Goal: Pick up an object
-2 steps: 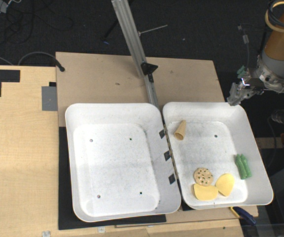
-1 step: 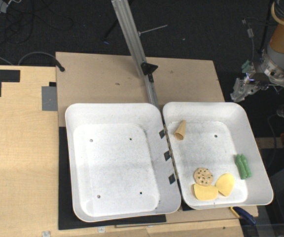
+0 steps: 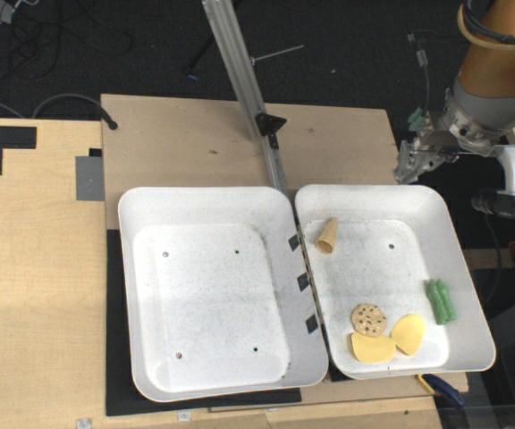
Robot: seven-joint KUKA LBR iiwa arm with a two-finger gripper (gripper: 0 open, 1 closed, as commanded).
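Observation:
The right bin [image 3: 436, 208] holds a tan cone-shaped piece [image 3: 327, 235] near its left wall. A round brown cookie [image 3: 368, 318] lies toward the front, with a yellow wedge [image 3: 373, 349] just below it and a second yellow piece [image 3: 409, 333] beside it. A green pod-like object [image 3: 440, 300] rests by the right wall. My gripper [image 3: 411, 162] hangs just beyond the right bin's back edge, above the bench, well away from every object. Nothing shows between its fingers.
The left bin [image 3: 141, 213] sits beside the right one, joined by black clips [image 3: 303, 281]. A slanted aluminium rail [image 3: 240, 79] runs from the back down to the bins' junction. Cables lie on the dark floor behind the bench.

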